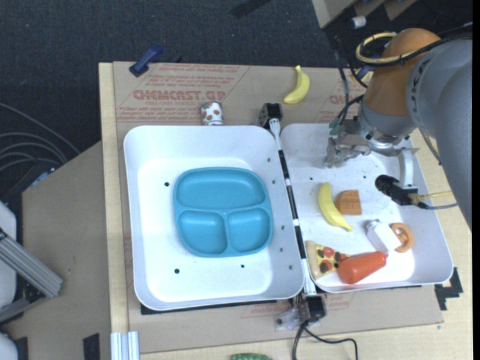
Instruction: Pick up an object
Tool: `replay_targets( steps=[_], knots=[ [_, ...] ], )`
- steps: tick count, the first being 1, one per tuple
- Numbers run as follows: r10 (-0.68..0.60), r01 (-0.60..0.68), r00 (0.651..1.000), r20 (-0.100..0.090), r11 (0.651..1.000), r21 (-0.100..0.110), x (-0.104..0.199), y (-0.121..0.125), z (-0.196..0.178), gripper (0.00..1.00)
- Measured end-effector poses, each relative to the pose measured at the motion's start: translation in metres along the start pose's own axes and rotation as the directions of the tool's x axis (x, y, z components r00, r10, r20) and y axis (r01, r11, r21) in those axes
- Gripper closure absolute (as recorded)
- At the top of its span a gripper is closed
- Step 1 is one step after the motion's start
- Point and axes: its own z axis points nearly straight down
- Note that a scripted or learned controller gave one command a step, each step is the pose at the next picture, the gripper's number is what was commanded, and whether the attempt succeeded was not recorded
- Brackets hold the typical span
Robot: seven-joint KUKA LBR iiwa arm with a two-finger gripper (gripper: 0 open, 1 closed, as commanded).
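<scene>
Lying near the right bin's left edge, mid-length, is a banana, w/ a brown block touching its right side. Pizza slice and carrot sit along the front edge; white bottle and pretzel toward the right edge. Gripper hangs near the back edge, apart from the items; can't tell its state. Left bin holds a blue tray.

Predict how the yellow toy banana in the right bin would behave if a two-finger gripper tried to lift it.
The yellow toy banana looks smooth and glossy, so it may slip. Its curved, tapering shape would probably pivot or roll if pinched off-centre. It lies beside a small brown block, which could crowd the fingers.
</scene>
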Motion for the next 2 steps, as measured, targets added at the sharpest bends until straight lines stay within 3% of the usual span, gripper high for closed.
replay_targets(
  steps=[1,2],
  knots=[
    [0.000,0.000,1.000,0.000,1.000,0.000,0.000,0.000,0.000,0.00],
    [-0.002,0.002,1.000,0.000,1.000,-0.003,0.023,0.014,0.010,0.00]
  ],
)
